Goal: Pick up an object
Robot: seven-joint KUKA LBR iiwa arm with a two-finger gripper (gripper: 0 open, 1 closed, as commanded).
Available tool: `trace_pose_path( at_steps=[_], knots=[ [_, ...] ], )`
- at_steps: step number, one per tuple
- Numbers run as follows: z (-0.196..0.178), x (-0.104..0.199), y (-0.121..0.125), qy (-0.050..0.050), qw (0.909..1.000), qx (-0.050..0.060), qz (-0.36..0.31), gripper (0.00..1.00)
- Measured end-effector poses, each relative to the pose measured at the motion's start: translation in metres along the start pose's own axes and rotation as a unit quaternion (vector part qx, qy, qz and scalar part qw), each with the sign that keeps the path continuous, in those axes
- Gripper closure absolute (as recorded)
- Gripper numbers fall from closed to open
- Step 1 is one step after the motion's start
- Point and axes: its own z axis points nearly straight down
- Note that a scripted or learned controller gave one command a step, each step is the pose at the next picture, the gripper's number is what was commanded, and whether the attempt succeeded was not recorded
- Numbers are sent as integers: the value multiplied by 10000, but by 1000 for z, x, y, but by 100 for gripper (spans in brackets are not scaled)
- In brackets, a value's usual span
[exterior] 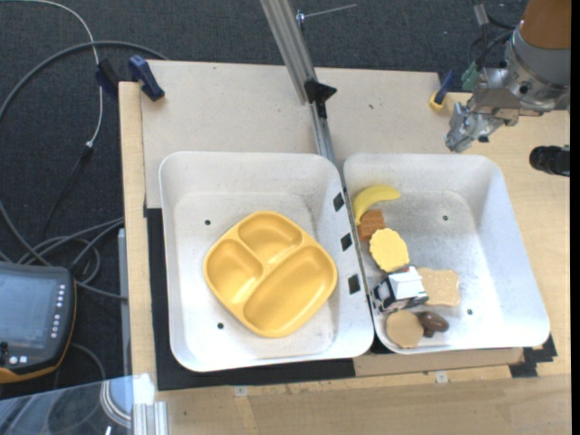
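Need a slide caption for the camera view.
Arm's tool above the right bin's far rim; toy food inside, yellow plate in left bin.

- Two bins sit side by side on the bench [227, 107]: the left bin [181, 179] and the right bin [507, 243].
- A divided plate [270, 272] lies in the middle of the left bin.
- In the right bin, toy foods cluster along its left wall: a banana [373, 198] farthest, a round piece [388, 248] nearer, then a small box [403, 286] with a flat slice [440, 285] to its right, and a disc [405, 329] nearest.
- The gripper [467, 130] hangs over the right bin's far rim.
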Motion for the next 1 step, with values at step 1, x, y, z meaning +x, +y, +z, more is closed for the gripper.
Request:
trace_pose_path(
  at_steps=[1],
  knots=[
    [-13,-2,0,-12,10000,-30,6,100]
  ],
)
